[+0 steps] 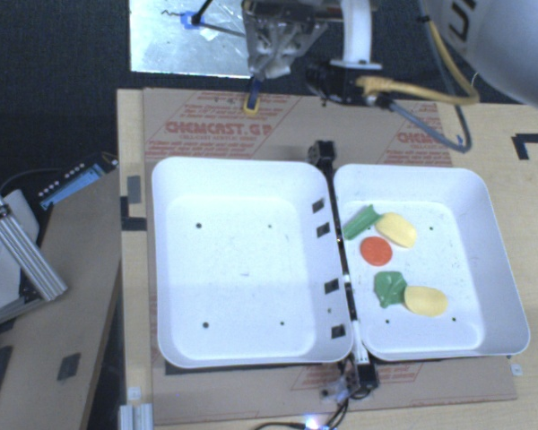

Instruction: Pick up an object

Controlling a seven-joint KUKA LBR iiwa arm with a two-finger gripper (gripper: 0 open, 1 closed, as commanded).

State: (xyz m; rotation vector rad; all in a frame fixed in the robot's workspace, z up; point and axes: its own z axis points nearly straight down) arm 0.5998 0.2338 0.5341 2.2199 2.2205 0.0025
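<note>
- Two white bins side by side: left bin (242, 267), right bin (484, 240).
- Five small toys in the right bin, all bunched toward its left half.
- Green pod (360, 221) up top near the divider, long axis slanted, upper end pointing up-right, lower end down-left toward the hinge.
- Yellow oval (396, 230) just beside the pod's right end, long axis running upper-left to lower-right.
- Orange disc (376, 252) right below those two, round, so no real direction to it.
- Green leafy piece (389, 288) lower down, touching or nearly touching the yellow lump (426, 301), which lies roughly sideways, tipped slightly down to the right.
- Gripper (267, 68) parked way up past the bins' far edge, over the cardboard (224, 128), well apart from every toy.
- Can't tell about the jaws, too blurry up there.
</note>
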